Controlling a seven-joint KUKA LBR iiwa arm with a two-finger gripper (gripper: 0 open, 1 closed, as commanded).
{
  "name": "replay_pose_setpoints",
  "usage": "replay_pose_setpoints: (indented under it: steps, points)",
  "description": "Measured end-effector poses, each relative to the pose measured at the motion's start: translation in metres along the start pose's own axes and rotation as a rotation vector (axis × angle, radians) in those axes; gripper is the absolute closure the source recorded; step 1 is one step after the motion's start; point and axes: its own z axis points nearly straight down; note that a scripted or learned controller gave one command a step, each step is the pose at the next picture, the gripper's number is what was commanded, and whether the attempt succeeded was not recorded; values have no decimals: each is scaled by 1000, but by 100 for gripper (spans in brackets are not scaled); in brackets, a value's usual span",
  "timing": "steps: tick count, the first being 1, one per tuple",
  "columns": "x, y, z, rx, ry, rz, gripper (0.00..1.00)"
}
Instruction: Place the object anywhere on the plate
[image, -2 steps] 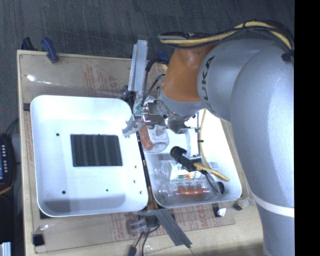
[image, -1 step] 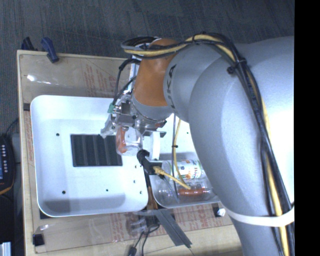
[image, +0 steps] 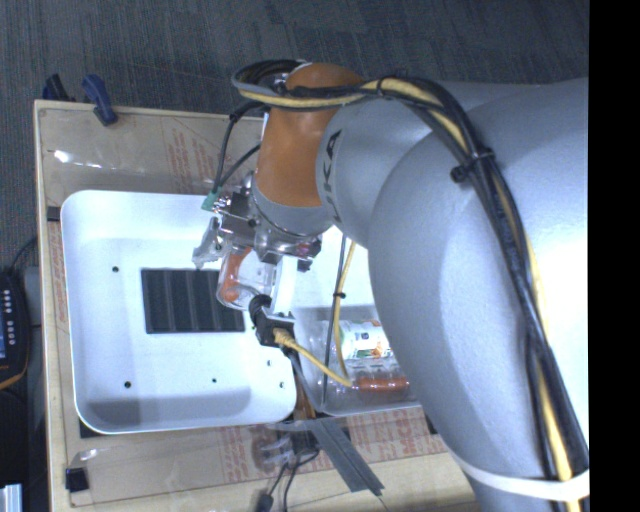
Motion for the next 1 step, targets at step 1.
replay_pose_setpoints:
  steps: [1]
  points:
    - [-28,43,30,1,-1,14,100]
